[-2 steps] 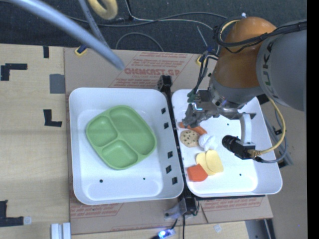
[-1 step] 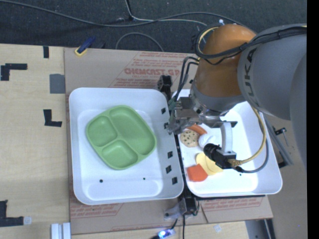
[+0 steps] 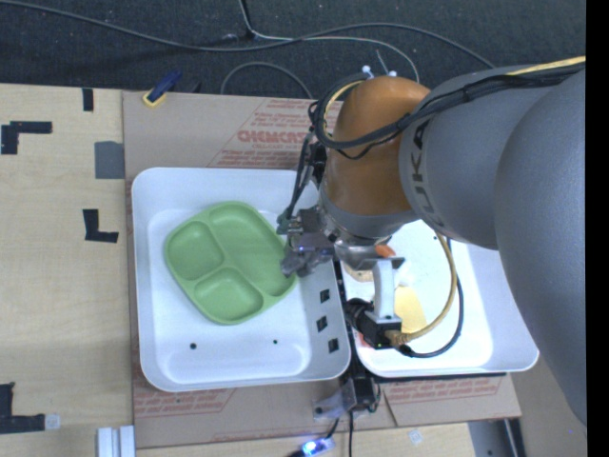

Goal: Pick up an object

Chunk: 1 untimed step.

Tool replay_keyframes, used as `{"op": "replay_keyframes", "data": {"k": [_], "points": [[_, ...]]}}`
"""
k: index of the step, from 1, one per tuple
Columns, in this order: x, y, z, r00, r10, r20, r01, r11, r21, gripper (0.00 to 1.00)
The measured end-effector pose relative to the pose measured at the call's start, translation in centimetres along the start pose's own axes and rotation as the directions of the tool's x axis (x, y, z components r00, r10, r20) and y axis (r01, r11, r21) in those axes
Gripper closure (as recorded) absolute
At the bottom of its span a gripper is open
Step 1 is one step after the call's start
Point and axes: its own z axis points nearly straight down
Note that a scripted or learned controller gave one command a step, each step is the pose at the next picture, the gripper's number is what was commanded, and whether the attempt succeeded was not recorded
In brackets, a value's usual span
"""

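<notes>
gripper at rt rim of green 3-part plate, left bin | grip state: can't tell | cardboard red print blurred

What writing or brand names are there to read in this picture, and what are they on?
"UK": dark letters on the grey arm, the rest of the word hidden.
Red print on the cardboard sheet under the bins, along its far and near edges: too blurred to read.
</notes>
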Motion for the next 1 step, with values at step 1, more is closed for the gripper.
{"op": "replay_keyframes", "data": {"k": [1], "points": [[-0.29, 0.11, -0.17, 1.0, 0.003, 0.001, -0.003, 1.0, -0.003, 0.0]]}}
